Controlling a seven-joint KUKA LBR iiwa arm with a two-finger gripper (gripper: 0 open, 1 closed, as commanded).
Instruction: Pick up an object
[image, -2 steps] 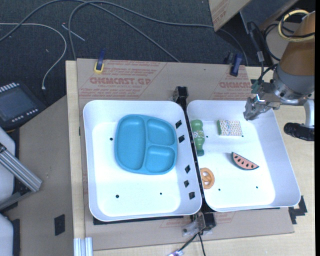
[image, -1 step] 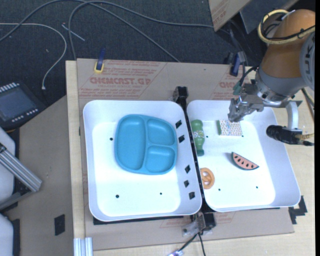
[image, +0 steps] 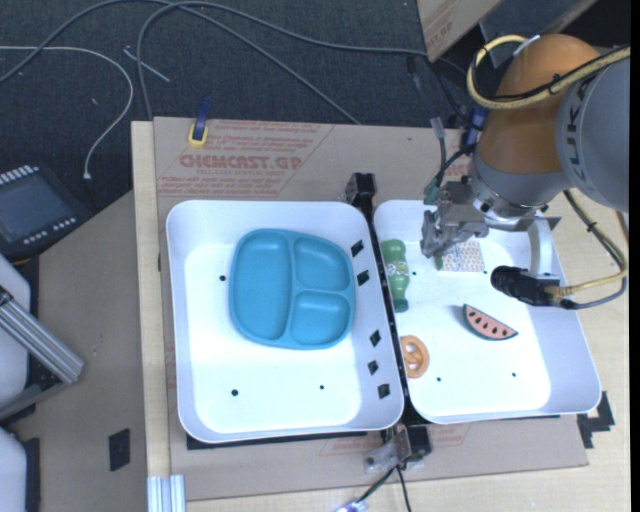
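Note:
In the right bin (image: 560, 385) lie a green bottle-shaped toy (image: 397, 272) by the left wall, an orange pretzel-like ring (image: 414, 354), a watermelon slice (image: 488, 323) and a speckled flat piece (image: 463, 258). My gripper (image: 438, 240) hangs over the bin's back part, just left of the speckled piece and right of the green toy. Nothing shows held in it. The arm's grey and orange body covers the bin's back right corner.
The left bin (image: 200, 380) holds a blue divided plate (image: 292, 288). A black divider with clips (image: 372, 300) runs between the bins. A black cylinder with a yellow cable (image: 522, 284) hangs from the arm above the right bin. Cables lie on the dark floor behind.

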